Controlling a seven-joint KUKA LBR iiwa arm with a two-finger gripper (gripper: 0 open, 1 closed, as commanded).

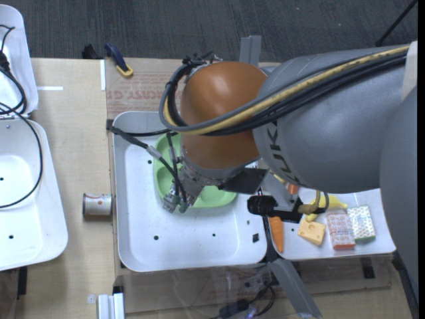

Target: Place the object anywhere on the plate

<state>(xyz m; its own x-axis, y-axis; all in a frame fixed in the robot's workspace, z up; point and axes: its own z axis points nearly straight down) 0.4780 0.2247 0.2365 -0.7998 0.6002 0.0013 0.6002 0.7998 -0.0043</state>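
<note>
Arm: the big grey KUKA arm (332, 125) sweeps in from the right, its orange band (222, 111) hanging right over the left bin (133, 238)
Gripper: gripper (178, 203) is down low at the near-left edge of the green plate (163, 171); from this slant I cannot tell its state, nor whether anything rides in it
Plate: light green, sitting in the left bin, mostly hidden under the wrist
Candidate objects: over in the right bin (372, 244) lie a cheese wedge (311, 231), a carrot (277, 234), a banana (319, 201), a red packet (340, 231) and a pale green block (362, 222), all well apart from the plate
Which one is the task's: cannot say
Handling, my read: toy food, likely light, stiff, a bit slick; nothing fragile
Where to grip: across the cheese's flat faces, or mid-length across the carrot, would seem safest
Bystander: a small can (97, 205) lies on the bench beside the left bin
</note>
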